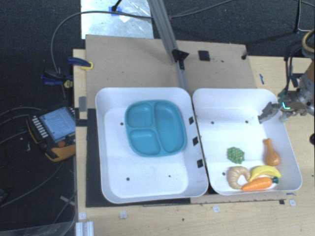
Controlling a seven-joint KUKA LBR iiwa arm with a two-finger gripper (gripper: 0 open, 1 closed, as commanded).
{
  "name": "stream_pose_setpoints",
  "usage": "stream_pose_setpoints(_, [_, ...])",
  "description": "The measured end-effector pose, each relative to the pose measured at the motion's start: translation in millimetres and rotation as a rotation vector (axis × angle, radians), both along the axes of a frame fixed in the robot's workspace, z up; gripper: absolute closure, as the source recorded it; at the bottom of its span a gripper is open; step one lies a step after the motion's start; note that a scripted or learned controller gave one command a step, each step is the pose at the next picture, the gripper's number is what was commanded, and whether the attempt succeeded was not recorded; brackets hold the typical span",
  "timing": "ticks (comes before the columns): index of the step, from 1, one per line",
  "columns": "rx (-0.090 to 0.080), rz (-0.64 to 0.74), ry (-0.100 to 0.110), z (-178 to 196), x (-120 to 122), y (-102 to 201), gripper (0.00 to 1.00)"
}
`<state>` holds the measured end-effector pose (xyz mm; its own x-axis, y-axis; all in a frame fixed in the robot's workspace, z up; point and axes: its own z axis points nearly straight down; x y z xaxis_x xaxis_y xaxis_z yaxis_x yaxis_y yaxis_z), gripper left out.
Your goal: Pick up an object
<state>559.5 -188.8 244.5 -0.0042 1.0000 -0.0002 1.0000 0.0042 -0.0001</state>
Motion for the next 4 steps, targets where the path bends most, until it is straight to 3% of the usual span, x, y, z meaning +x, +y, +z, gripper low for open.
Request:
stream_pose_setpoints(1, [0.0, 0.0, -0.002, 1, 0, 0, 0.0])
stream_pose_setpoints(4, [0.0, -0.004, -0.001, -157, 2, -8, 0.0])
